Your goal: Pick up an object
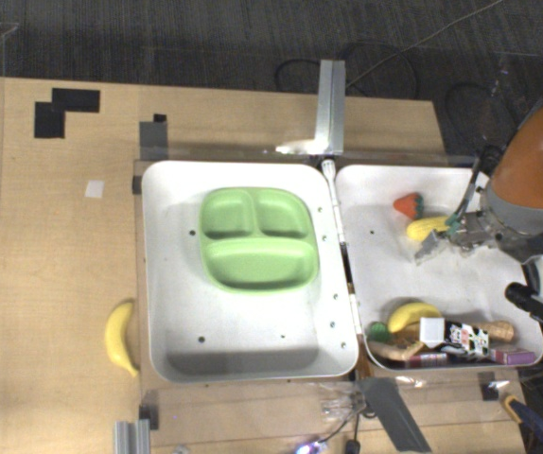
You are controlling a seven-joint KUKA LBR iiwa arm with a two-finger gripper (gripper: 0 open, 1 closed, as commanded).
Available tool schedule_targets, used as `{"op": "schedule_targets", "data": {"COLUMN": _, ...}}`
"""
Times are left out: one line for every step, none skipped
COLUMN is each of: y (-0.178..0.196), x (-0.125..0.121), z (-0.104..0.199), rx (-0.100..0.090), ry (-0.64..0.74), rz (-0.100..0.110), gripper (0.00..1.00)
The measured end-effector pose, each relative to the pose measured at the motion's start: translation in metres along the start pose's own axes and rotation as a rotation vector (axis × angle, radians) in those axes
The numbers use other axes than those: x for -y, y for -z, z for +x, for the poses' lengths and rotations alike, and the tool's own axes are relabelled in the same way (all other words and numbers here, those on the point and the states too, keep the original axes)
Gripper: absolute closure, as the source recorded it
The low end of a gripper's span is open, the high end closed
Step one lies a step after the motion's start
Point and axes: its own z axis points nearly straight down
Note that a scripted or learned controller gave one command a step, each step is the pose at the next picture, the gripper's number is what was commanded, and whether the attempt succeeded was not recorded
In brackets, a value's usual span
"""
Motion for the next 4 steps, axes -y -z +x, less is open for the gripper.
{"op": "schedule_targets", "data": {"y": -0.013, "x": -0.057, "z": 0.030, "rx": 0.001, "ry": -0.057, "rz": -0.008, "gripper": 0.00}}
{"op": "schedule_targets", "data": {"y": -0.014, "x": -0.071, "z": -0.025, "rx": 0.003, "ry": 0.035, "rz": 0.001, "gripper": 0.00}}
{"op": "schedule_targets", "data": {"y": 0.000, "x": -0.076, "z": -0.022, "rx": 0.004, "ry": 0.042, "rz": -0.010, "gripper": 1.00}}
{"op": "schedule_targets", "data": {"y": 0.002, "x": -0.093, "z": -0.019, "rx": 0.002, "ry": 0.414, "rz": 0.000, "gripper": 1.00}}
